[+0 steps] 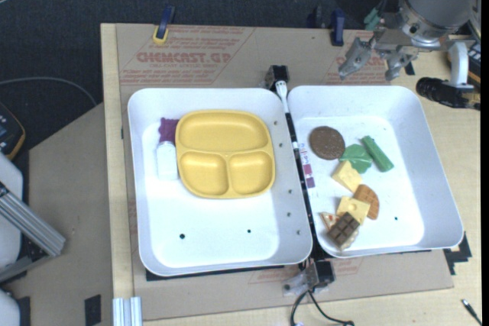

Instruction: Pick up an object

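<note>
My gripper (374,63) hangs above the far edge of the right bin (428,187), its two grey fingers spread open with nothing between them. In that bin lie a round brown cookie (327,141), a green block (377,153) beside a green wedge (354,159), two yellow cheese pieces (348,175), an orange-brown cracker (367,201) and a chocolate waffle piece (341,228). The gripper is well behind all of these, touching none.
The left bin (206,240) holds a yellow three-compartment plate (225,153), with a purple item (167,129) and a white bottle (166,161) at its left. A marker (307,165) lies along the seam between the bins. Clamps sit at the bench's far edge.
</note>
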Motion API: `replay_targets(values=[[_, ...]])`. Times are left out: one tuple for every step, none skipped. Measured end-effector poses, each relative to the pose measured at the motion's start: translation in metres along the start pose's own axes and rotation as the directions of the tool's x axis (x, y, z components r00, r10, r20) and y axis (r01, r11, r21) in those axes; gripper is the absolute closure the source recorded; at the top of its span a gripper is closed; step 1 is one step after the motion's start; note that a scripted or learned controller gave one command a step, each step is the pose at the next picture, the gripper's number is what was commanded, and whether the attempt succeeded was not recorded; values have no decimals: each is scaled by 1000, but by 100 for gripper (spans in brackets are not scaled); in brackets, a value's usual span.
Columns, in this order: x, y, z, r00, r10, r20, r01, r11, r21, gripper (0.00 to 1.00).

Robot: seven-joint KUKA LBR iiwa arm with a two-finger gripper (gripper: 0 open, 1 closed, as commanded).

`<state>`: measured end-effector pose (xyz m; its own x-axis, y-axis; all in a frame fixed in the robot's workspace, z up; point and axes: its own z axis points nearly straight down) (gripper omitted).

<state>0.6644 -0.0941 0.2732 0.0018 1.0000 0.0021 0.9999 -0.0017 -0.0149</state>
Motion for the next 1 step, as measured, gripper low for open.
replay_targets(values=[[0, 2, -8, 1000, -2, 2, 2, 1000, -13, 0]])
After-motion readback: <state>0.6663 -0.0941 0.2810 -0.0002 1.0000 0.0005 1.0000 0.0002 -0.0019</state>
